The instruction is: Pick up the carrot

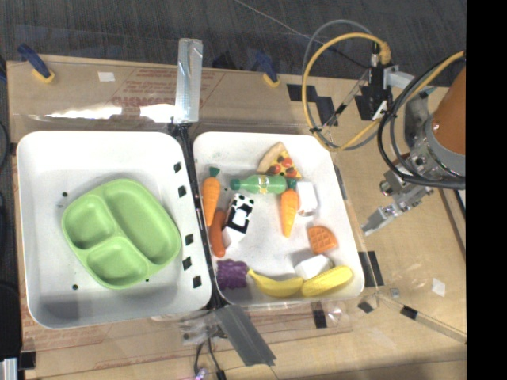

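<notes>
Two orange carrots lie in the right bin (342, 212). One carrot (210, 198) rests against the bin's left wall, its tip pointing toward the front. The other carrot (289, 210) lies near the middle, just below a green bottle (261, 184). My gripper (388, 213) hangs outside the right bin, over the bench beyond its right wall, well away from both carrots. Nothing is seen in it.
The right bin also holds a pizza slice (277, 159), a white block (307, 197), a black-and-white box (240, 213), a red-orange sausage (218, 234), a waffle (322, 238), purple grapes (232, 273) and a banana (276, 284). A green divided plate (120, 230) sits in the left bin (36, 212).
</notes>
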`<move>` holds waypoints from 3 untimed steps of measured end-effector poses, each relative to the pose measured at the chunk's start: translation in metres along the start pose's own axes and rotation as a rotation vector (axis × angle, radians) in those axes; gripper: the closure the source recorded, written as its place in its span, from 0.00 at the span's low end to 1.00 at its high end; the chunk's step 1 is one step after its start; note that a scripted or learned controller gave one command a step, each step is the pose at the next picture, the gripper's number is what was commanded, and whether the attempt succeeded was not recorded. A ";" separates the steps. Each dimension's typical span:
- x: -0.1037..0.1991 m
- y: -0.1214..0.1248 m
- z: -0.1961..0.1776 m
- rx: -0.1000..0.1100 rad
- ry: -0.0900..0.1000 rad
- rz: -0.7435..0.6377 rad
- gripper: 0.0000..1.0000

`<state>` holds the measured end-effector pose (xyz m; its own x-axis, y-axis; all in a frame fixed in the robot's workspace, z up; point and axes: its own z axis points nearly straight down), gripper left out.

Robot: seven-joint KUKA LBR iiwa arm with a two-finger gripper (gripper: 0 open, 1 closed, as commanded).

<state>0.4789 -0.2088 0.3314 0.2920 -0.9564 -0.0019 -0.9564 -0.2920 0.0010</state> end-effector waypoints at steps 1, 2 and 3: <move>-0.006 -0.001 0.010 0.000 0.001 -0.268 1.00; -0.011 -0.002 0.028 -0.001 -0.001 -0.511 1.00; -0.019 -0.014 0.200 -0.002 -0.007 -0.776 1.00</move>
<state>0.4864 -0.1866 0.1311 0.8782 -0.4783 -0.0093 -0.4783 -0.8782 -0.0018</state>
